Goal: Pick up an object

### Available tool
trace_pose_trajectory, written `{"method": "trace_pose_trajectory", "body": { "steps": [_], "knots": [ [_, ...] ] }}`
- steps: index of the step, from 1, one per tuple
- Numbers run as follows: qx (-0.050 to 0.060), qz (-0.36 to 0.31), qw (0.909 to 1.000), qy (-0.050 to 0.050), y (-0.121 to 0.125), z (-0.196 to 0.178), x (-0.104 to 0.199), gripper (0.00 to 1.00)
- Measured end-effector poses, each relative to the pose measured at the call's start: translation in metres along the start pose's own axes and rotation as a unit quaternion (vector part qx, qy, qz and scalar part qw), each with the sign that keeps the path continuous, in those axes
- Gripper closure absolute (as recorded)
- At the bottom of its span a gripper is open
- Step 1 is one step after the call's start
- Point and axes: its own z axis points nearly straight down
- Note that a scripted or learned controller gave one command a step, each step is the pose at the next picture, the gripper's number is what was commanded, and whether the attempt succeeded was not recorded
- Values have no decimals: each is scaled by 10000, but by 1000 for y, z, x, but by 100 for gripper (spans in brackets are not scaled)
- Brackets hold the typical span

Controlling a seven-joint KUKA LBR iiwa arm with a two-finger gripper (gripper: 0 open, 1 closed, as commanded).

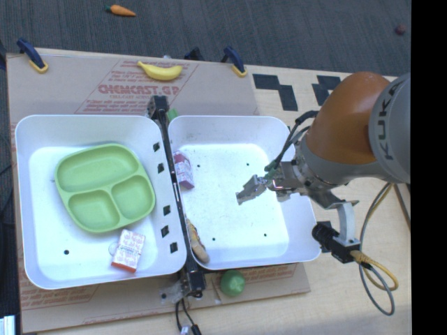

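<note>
Against right bin's (279, 128) divider, half-hidden pouch (183, 169)

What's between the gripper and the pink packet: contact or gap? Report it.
Apart. The camera view shows bare white bin floor between the gripper and the pink packet.

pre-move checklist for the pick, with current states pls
1. Gripper over the right bin: ok.
2. Nothing between its fingers: ok.
3. Target in the right bin: ok, a pink packet and a tan object lie along its left wall.
4. Gripper above a target: not ok, both lie off toward the divider.
5. Fingers open enough: cannot tell.
6. Green tray and small box out of the path: ok, left bin.
</note>
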Motion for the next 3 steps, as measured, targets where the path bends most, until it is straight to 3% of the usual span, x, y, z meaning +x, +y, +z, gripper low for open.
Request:
{"method": "trace_pose_trajectory", "body": {
  "steps": [3],
  "knots": [
    [0, 0, 10000, 0, 0, 0, 0, 0]
  ]
}}
